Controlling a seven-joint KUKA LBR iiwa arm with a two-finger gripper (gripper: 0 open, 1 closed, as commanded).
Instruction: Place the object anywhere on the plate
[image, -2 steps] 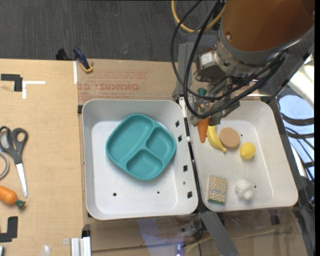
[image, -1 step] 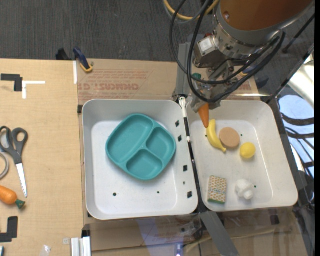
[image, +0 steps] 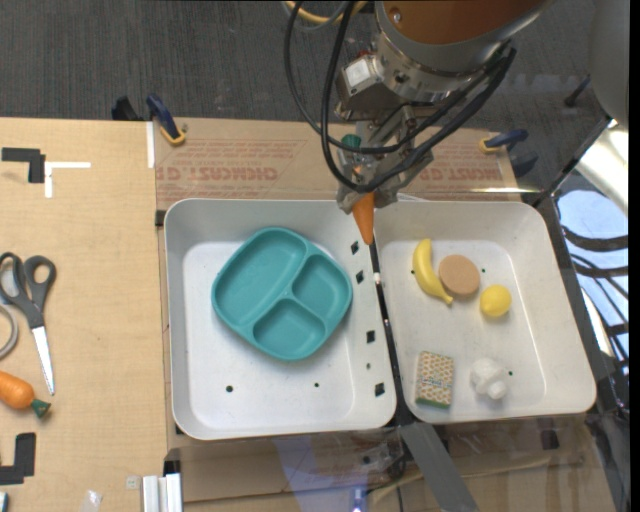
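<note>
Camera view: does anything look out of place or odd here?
Yes. An orange carrot hangs point-down from the gripper over the seam between the bins, not over the teal plate. A second carrot lies outside the bins, near the scissors.

The arm (image: 450, 25) is cut off at twelve o'clock. The carrot (image: 364, 215) shows only its tip under the gripper (image: 366, 190), whose grip is hidden.
</note>
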